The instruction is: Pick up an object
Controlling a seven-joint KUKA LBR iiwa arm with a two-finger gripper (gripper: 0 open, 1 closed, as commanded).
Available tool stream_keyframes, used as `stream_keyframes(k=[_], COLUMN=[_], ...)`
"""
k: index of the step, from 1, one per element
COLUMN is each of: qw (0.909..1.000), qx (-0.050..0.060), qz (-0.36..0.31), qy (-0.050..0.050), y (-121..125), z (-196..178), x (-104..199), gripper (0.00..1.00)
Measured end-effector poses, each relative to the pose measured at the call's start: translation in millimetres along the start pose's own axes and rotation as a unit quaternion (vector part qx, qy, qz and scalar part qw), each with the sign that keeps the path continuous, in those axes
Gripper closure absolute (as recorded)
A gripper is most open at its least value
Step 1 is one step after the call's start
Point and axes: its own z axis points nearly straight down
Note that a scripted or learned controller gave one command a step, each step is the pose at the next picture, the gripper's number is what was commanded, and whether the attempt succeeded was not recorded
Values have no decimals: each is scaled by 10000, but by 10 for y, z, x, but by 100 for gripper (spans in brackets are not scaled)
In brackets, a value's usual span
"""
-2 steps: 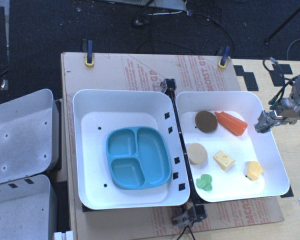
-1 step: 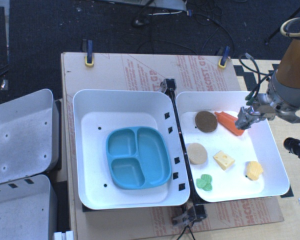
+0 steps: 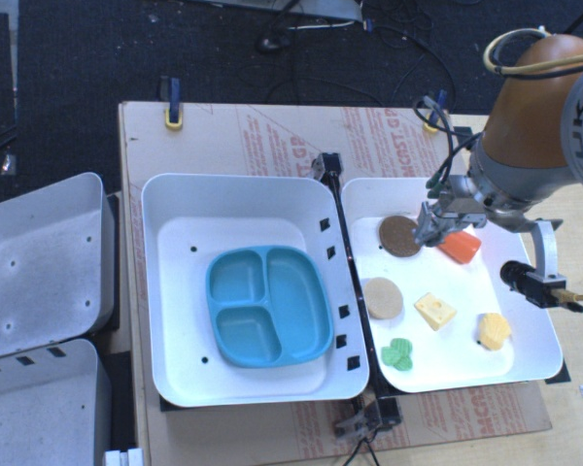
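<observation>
Orange block point(image 3: 461, 248) lies in the right bin point(image 3: 544, 362), touching the brown disc's point(image 3: 399, 236) right side. The gripper point(image 3: 435, 223) hangs low between them, likely lining up a grab; whether it is apart or together, I cannot tell.

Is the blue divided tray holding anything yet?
Empty: all three compartments of the blue tray show bare blue plastic.

Red print on the cardboard sheet point(image 3: 272, 144) is illegible.
</observation>
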Motion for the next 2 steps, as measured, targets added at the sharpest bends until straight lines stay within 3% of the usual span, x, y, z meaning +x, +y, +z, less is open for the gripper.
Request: stream_keyframes(k=[2], qw=[10000], qx=[3], qz=[0], qy=[-3], y=[230], z=[212], x=[1100], gripper=[100])
